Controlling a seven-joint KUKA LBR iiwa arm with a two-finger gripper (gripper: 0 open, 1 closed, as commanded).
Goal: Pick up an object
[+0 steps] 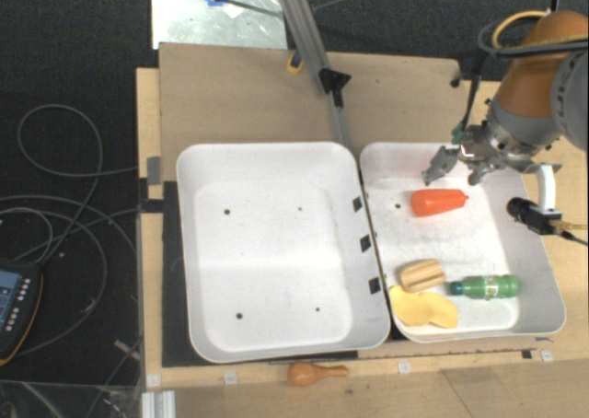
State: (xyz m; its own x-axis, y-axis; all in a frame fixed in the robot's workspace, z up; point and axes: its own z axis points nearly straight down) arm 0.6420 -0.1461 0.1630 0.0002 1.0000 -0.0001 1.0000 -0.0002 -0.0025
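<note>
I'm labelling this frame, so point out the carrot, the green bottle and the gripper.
carrot [438, 202], camera view, middle of its orange body
green bottle [484, 287], camera view, middle of its side
gripper [457, 171], camera view, midway between the fingertips

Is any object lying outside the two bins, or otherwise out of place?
Yes. A small tan pear-shaped object lies on the bench in front of the left bin, outside both bins. The other items lie inside the right bin.

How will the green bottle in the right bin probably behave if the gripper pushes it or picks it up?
The green bottle lies on its side and looks round, so a push would probably make it roll. Its surface seems smooth and shiny, so it may slip between the fingers. It lies close to the right bin wall, which could stop it.
</note>
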